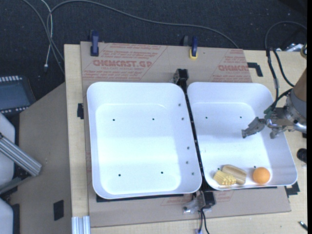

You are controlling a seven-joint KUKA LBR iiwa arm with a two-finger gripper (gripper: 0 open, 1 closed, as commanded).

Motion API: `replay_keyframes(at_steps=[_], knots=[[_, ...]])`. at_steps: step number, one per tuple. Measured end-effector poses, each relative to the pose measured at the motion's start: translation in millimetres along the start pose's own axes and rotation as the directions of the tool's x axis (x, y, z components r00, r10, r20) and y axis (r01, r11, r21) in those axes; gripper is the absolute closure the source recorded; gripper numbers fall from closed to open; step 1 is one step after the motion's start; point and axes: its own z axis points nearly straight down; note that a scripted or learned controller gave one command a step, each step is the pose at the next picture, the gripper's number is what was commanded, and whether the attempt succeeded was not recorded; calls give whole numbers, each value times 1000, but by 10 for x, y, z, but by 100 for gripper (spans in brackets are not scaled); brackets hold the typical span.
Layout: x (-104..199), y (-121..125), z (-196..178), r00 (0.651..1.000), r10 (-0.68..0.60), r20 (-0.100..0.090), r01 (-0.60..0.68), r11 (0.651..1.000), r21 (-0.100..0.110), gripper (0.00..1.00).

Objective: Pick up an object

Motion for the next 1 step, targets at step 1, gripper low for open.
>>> replay_keyframes(at_steps=[1], knots=[[0, 3, -106, 1000, 0, 0, 0, 1000, -1, 100]])
